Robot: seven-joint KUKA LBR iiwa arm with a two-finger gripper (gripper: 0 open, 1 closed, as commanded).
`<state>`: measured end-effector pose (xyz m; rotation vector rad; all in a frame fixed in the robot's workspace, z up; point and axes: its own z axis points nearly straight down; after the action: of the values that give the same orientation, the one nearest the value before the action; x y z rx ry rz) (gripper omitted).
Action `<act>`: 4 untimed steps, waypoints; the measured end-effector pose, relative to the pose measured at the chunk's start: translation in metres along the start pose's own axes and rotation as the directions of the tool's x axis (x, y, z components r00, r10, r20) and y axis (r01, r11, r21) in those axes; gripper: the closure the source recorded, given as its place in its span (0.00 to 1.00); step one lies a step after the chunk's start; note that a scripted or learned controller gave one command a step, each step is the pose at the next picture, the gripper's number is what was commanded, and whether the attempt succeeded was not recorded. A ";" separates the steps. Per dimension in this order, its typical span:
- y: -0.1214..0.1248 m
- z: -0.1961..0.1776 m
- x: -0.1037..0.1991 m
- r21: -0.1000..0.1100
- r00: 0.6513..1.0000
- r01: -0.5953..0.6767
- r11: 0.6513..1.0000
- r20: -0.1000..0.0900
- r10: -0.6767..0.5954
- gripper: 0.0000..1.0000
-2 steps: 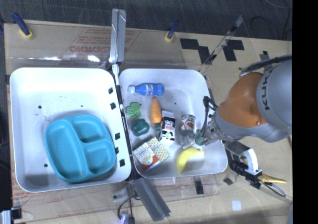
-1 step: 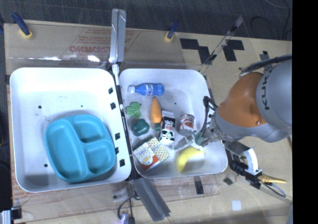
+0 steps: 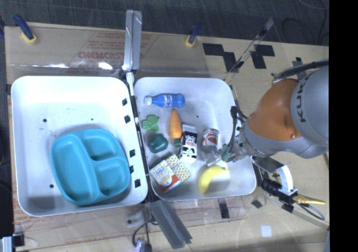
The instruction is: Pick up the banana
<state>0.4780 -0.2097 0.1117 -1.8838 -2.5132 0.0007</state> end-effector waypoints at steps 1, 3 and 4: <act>0.000 0.000 0.000 0.000 1.000 0.001 1.000 0.000 -0.001 0.00; 0.000 0.010 0.001 0.001 0.982 0.190 0.982 -0.003 -0.190 1.00; 0.000 0.010 0.001 0.001 0.982 0.190 0.982 -0.002 -0.190 0.00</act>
<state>0.4776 -0.2091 0.1020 -1.6344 -2.6790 0.0000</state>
